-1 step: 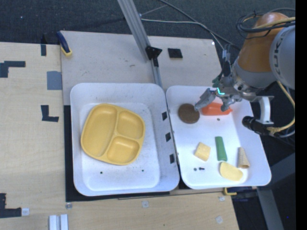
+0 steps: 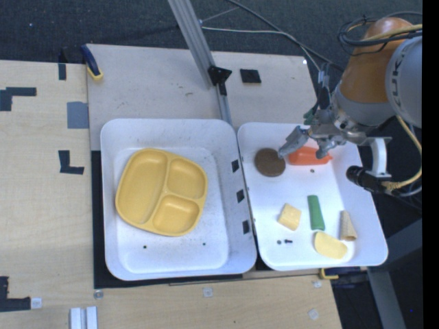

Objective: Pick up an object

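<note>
Pincer (image 2: 308, 144) open, holding nothing; orange piece (image 2: 309, 157) just beneath; brown disc (image 2: 269, 162) beside

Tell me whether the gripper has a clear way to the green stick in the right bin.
Probably yes. The green stick lies flat in the right bin, apart from the yellow cube and the wedge beside it, with nothing on top. The gripper sits over the bin's far end by the orange piece.

The light wooden bench (image 2: 41, 204) carries two shallow white bins side by side: the left bin (image 2: 123, 252) and the right bin (image 2: 367, 242). A slanted metal post (image 2: 195, 40) rises at the far side.
</note>
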Robot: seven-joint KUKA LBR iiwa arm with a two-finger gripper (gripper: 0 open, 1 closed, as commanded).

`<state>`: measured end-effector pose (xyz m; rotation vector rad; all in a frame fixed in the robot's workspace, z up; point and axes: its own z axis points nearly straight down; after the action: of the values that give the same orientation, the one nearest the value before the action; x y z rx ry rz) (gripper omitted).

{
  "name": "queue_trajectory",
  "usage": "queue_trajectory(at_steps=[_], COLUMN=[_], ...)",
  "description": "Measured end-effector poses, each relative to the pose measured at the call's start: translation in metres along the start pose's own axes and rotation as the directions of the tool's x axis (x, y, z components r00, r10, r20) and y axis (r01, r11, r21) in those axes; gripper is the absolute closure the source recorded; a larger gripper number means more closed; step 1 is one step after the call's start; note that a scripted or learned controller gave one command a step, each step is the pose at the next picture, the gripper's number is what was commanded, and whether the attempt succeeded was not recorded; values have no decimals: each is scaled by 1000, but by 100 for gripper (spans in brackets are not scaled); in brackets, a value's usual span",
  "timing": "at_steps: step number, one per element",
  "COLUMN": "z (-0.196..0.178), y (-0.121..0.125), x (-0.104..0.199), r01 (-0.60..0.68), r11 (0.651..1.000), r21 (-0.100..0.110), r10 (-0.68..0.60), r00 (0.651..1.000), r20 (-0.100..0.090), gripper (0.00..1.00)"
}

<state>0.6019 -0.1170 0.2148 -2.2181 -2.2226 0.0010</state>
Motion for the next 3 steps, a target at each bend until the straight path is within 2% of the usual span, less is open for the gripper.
queue_trajectory(at_steps=[2, 3], z=[91, 130], y=[-10, -10], x=[0, 0], r01=[-1, -1], r11=[1000, 1000], r21=[5, -3], r10=[1, 1], r00=[1000, 1000], r20=[1, 3], gripper=[0, 0])
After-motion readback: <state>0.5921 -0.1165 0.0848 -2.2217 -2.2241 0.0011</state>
